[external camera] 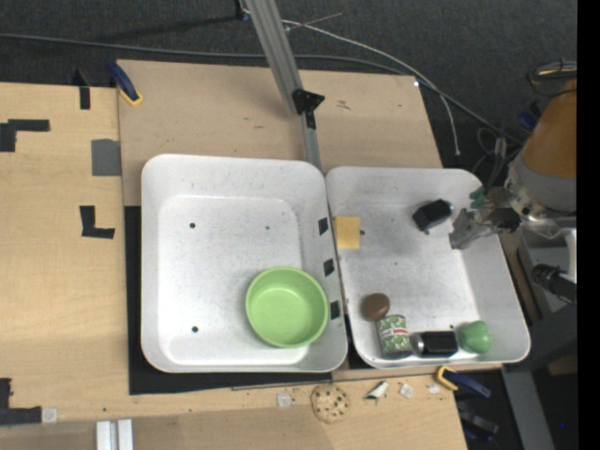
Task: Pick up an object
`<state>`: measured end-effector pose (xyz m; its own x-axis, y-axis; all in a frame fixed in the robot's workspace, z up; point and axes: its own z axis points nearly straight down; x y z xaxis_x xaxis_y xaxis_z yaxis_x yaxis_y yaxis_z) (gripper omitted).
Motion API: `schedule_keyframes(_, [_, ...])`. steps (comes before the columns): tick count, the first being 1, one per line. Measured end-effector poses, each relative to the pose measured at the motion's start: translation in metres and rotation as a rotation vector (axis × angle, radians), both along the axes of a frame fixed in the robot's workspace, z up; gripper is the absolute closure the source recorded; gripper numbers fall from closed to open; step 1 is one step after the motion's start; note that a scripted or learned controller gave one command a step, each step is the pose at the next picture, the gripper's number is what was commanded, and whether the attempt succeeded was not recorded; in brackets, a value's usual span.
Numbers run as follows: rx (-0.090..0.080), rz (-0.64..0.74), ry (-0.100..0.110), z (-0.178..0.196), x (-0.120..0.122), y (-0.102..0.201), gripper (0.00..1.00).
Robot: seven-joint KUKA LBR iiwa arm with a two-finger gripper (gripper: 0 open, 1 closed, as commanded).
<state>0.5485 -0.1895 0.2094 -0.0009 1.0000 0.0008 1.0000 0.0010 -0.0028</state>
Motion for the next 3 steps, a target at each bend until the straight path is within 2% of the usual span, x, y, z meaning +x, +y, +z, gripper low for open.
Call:
schedule_keyframes(1, [0.0, 0.0, 0.0, 0.0, 0.0, 0.0, 0.0])
schedule_keyframes(2, [0.0, 0.0, 0.008, -0.067, 0.002, 0.003, 0.0])
schedule_keyframes(3, [-0.002, -0.001, 0.0, -0.12, 0.002, 0.004, 0.0])
